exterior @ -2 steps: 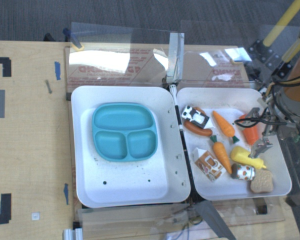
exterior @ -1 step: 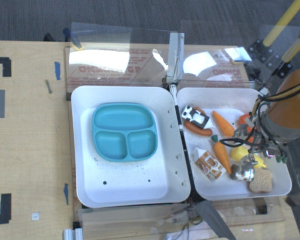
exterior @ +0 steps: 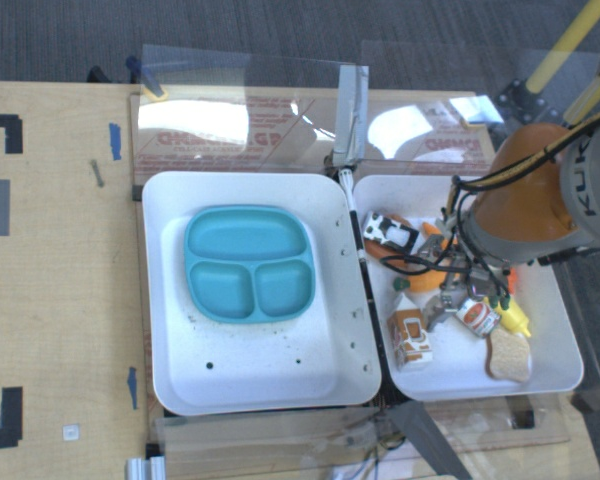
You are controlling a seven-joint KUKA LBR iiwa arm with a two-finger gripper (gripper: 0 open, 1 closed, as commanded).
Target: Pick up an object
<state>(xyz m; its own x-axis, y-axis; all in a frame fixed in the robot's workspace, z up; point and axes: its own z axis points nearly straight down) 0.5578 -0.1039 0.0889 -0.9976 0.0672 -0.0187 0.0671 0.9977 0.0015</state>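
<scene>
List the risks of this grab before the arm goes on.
1. The gripper hangs low over a tight cluster in the right bin: small can, yellow piece, orange piece. It could pinch two things or knock them apart.
2. Dark cables trail across the toys and might snag one.
3. The brown box lies close by, so a push could slide it.
</scene>
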